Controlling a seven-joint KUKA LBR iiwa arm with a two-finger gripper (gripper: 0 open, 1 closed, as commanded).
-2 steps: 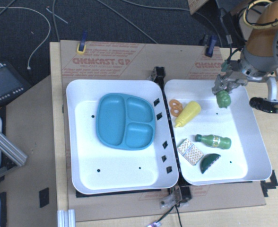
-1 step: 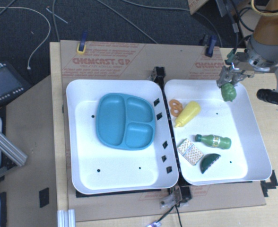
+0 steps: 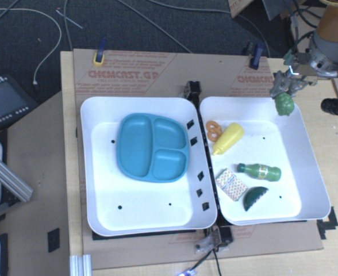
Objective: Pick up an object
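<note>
Clearly the gripper (image 3: 286, 92) sits raised over the far corner of the right bin (image 3: 307, 154), and a small green object (image 3: 284, 104) hangs just under its fingertips, apparently pinched between them, so I judge the fingers closed down onto it and the pick made; how firm that grip is I cannot tell. Largest among what lies about: the cardboard sheet (image 3: 157, 68) under both bins, beside and leftward of the gripper, prints "CHEMCAST GP" in red, mirrored and faint, with a second partial print just left of the gripper. Next, the left bin (image 3: 100, 154), well left of the gripper, carries a blue divided plate (image 3: 153, 147). Below the gripper in the right bin lie a yellow bottle-like piece (image 3: 227, 138), long axis slanting up toward the gripper, a green bottle (image 3: 260, 171) lying crosswise with an unreadable label, a dark green wedge (image 3: 254, 197), a patterned packet (image 3: 231, 184) with illegible print, and a small orange pretzel (image 3: 214, 130).
</note>
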